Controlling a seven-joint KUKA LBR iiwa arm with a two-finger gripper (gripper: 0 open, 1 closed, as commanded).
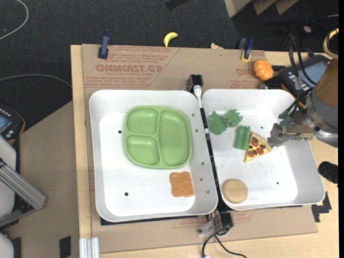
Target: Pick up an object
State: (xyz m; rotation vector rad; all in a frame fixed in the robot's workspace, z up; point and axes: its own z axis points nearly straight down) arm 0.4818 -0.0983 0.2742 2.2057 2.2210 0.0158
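While the pizza slice [257, 148] lies mid right bin [301, 195], my gripper [274, 136] sits just at its 2 o'clock, and I cannot tell its grasp state. Green stick [242, 137] touches the slice at 10, leafy piece [222, 121] beyond at 11, round bun [235, 191] at 7. Left bin [105, 160] at 9 holds green divided plate [158, 136], orange waffle [181, 184].

Smooth plastic on matt board
The white bins [107, 160] and the green divided plate [158, 137] look smooth plastic; the worktop [134, 69] is matt brown cardboard.
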